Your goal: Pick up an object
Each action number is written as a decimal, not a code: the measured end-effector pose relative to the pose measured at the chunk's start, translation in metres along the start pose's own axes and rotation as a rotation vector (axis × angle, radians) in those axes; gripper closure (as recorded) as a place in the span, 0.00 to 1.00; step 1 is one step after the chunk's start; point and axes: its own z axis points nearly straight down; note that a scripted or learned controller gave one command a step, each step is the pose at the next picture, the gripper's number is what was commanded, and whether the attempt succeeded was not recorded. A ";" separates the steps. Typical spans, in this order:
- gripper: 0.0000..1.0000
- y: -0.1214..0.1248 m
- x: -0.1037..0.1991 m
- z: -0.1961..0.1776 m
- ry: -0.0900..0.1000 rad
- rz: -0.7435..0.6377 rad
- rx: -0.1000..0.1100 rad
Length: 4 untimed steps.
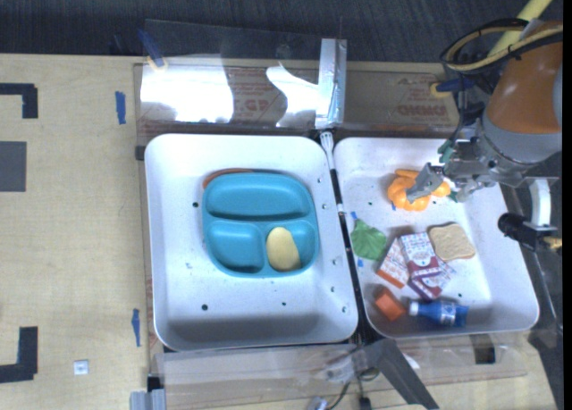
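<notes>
Seemingly the gripper sits low in the right bin, its fingers closed around the orange toy, which lies pinched at their tips. A straight, slow lift would suit best, since the grip looks shallow and could slip. Just below the claw lie a toast slice, snack packets, a green leaf and a blue bottle. Well to its left, the other bin holds a blue divided tray with a yellow lemon.

Right bin crowded; left bin open around blue tray, seemingly.
</notes>
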 end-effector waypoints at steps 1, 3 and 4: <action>0.00 0.026 0.033 0.089 0.000 0.197 0.007; 0.00 0.027 0.033 0.078 0.002 0.197 0.005; 0.00 0.067 0.005 0.099 0.009 0.147 0.004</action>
